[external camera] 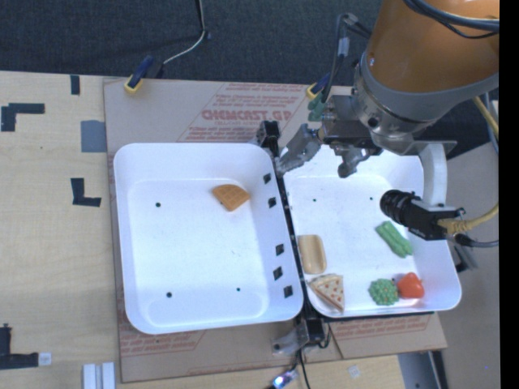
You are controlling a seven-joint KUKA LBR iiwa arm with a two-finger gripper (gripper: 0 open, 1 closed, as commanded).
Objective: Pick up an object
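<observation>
A: What sits closest to the lens?

B: The arm. Its orange band and grey wrist housing occupy the upper right of the camera view, above the far edge of the right bin.

A: State of the gripper?

B: The gripper hangs below the wrist, over the far left corner of the right bin, next to the divider where the two bins meet. Two grey fingers are visible, spread apart. Nothing is between them. No object is held.

A: Contents of the right bin?

B: Five items, all toward the near side. A pale bread roll lies against the left wall. A sandwich wedge lies just in front of the roll, at the near left corner. A green pod-shaped piece lies near the right wall. A broccoli piece and a red tomato-like piece touch each other at the near right corner. All five rest on the bin floor, well apart from the gripper.

A: Contents of the left bin?

B: The left bin holds one item: an orange-brown wedge, toward the far right part of the floor, near the divider.

A: Anything under the bins?

B: A brown cardboard sheet with red print, on a pale bench.
</observation>
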